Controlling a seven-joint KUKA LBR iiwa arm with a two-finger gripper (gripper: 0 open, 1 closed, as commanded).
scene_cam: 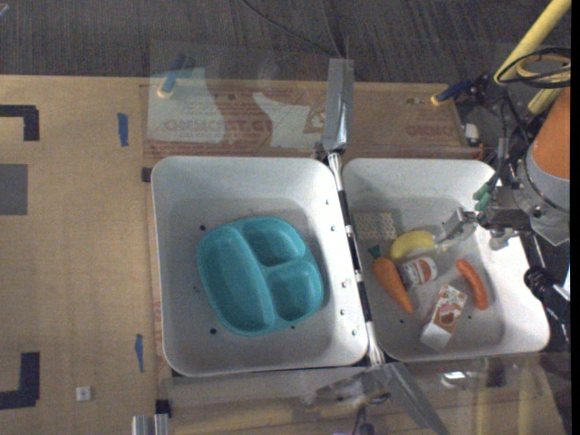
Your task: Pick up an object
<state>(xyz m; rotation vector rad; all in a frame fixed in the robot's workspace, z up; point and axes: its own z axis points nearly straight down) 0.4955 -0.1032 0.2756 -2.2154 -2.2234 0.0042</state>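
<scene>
I see the gripper (458, 227) low in the right bin (521, 329), at the frame's right, its tip right against the lemon (412, 243); I cannot tell how wide it stands. The lemon is yellow, oval, just above a small jar (419, 271), between two carrots (392, 283). A teal divided plate (260, 275) sits in the left bin (177, 243).

Dim, soft, slightly blurred overhead light
</scene>
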